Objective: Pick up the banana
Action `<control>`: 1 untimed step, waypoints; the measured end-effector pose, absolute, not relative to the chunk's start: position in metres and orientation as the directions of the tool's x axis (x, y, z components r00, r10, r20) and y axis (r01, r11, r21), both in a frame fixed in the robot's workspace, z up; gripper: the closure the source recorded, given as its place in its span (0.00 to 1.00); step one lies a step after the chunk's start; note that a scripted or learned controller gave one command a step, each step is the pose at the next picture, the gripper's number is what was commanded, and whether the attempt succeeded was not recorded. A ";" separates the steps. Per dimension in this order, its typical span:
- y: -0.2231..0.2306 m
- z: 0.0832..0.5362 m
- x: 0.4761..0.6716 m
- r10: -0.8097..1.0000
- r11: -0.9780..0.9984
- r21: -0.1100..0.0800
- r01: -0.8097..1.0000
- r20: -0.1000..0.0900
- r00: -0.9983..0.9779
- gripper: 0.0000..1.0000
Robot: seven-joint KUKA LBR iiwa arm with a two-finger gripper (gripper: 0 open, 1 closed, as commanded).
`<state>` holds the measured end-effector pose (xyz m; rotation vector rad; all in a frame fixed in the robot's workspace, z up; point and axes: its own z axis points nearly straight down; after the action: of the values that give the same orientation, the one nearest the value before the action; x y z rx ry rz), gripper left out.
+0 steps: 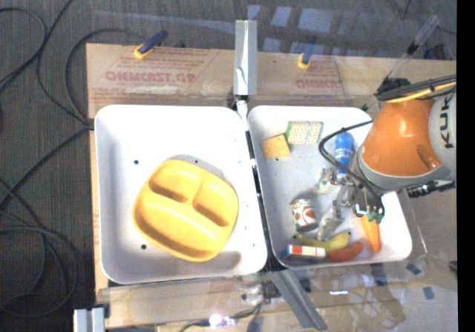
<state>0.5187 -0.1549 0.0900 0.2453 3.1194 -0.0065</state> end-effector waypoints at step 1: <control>-0.140 0.089 0.607 0.152 0.988 0.002 0.152 -0.012 -0.988 0.00</control>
<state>0.6072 -0.1399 0.0888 0.2390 3.1204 0.0019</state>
